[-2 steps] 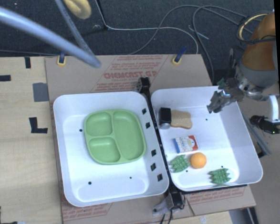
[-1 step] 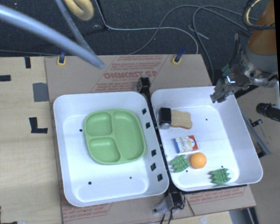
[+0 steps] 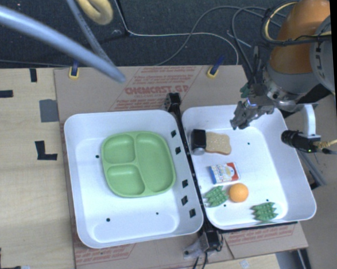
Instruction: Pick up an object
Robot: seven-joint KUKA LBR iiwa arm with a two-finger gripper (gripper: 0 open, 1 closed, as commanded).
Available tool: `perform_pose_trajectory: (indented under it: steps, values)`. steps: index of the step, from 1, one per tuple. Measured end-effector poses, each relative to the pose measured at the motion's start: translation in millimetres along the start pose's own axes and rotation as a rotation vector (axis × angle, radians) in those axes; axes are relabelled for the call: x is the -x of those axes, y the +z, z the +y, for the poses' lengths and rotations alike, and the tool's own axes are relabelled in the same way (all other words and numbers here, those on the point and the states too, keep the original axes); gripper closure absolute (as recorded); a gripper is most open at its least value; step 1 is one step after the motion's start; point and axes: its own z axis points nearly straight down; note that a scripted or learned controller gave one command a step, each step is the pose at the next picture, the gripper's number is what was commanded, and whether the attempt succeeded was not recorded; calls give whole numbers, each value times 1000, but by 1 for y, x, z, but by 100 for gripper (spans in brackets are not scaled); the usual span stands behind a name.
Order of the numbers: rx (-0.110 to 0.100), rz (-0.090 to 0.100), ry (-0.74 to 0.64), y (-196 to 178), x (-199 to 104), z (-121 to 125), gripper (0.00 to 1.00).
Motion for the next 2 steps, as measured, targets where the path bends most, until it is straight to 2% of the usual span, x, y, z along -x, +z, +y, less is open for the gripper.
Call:
perform_pose_trajectory:
  steps: [2]
  values:
    - [-1,0,0,16,-98,7,100]
